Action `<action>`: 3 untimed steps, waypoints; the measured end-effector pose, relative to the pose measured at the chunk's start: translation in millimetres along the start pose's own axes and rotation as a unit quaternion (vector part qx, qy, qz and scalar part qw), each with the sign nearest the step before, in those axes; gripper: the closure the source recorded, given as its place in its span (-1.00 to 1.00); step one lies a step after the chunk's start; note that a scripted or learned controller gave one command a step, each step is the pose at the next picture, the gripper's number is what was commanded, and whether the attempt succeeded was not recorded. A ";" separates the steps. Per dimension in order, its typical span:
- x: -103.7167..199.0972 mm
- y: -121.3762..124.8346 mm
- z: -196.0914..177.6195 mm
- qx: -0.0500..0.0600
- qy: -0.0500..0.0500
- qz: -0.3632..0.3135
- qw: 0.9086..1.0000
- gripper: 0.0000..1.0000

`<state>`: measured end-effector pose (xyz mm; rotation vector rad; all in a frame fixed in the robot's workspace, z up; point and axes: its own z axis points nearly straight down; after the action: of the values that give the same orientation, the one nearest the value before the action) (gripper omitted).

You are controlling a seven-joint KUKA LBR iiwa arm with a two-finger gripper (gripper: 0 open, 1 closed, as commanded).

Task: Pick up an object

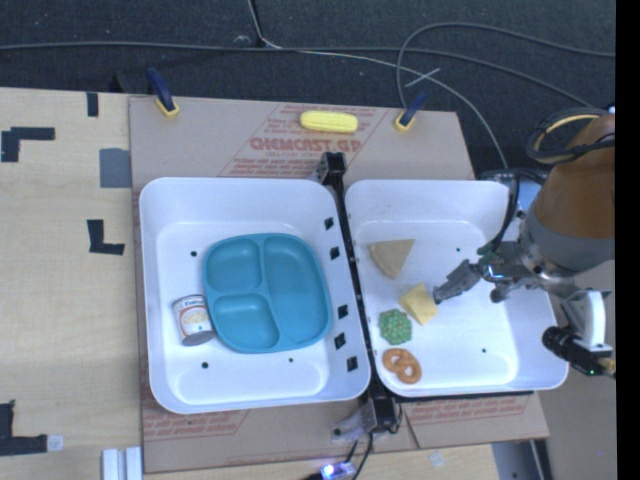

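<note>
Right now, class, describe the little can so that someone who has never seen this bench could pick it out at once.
Start at the left white bin, the one holding the big blue divided plate. Look just off that plate's left edge, near the bin's left wall: the small can lies there. It is the bin's one other item, grey metal with an orange and white label, far smaller than the plate.
</note>
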<state>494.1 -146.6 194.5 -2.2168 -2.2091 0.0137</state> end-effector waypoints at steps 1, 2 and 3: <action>0.3 3.0 -6.2 -0.006 -0.001 -0.002 1.000 -1.00; -1.6 -1.5 57.3 -0.003 0.000 -0.002 1.000 -1.00; -1.2 0.3 106.8 -0.007 0.000 -0.002 1.000 -1.00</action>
<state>492.9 -147.5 87.7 -2.2199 -2.2196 -0.0026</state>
